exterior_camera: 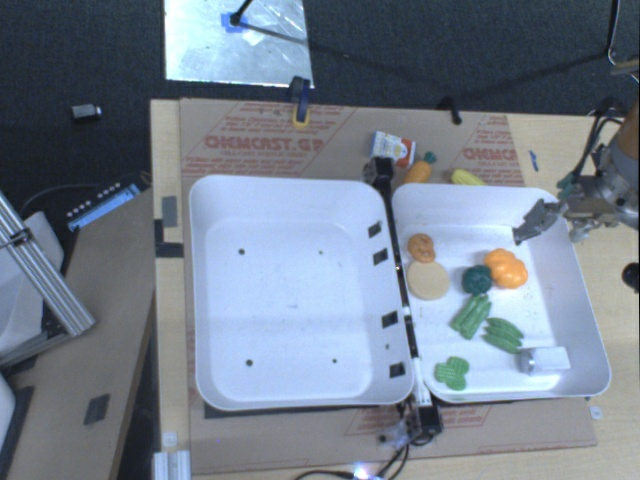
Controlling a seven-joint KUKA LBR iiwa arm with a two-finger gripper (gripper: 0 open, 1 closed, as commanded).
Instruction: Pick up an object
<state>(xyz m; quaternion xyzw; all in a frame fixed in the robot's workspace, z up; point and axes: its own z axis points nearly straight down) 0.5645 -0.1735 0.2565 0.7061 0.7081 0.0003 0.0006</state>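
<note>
The right bin [570,268] holds several toy foods: a brown bun [421,247], a beige disc [429,281], a teal lump [477,279], an orange fruit [507,269], a green cucumber [470,315], a green pod [503,334] and a leafy green piece [452,372]. A pale block [542,359] lies near the front right corner. My gripper [556,228] hangs over the bin's far right rim, up and to the right of the orange fruit. It is open, with nothing between its fingers.
The left bin [205,268] sits beside the right one, joined by a dark hinge strip [398,278]. Behind the bins on the cardboard lie a white packet [392,148], a small carrot [418,171], a yellow piece [466,178] and a clamp [299,101].
</note>
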